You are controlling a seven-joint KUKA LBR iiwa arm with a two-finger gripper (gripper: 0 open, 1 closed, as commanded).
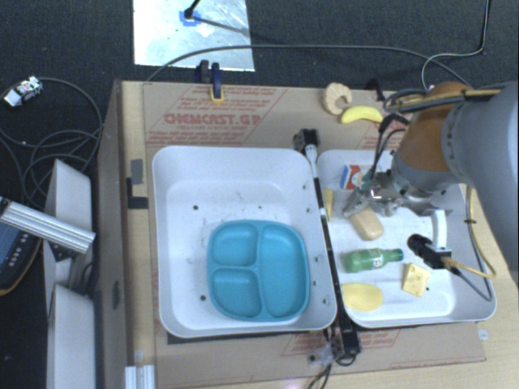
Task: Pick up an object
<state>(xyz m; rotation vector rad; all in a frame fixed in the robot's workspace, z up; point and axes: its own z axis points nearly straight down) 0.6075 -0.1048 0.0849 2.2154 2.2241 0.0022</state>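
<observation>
Arm (478,136) overhead; tan bread roll (367,224) lies just below the fingers (357,203).

The hand (364,203) hovers over a tan block (367,224) in the right bin (470,302).

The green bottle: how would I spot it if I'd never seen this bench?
Look in the right-hand white bin. The green bottle lies on its side near the bin's middle, between a tan block and a yellow oval. It's the sole green thing there.

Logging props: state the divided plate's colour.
Light blue; the divided plate shows in the camera view, left bin.
</observation>
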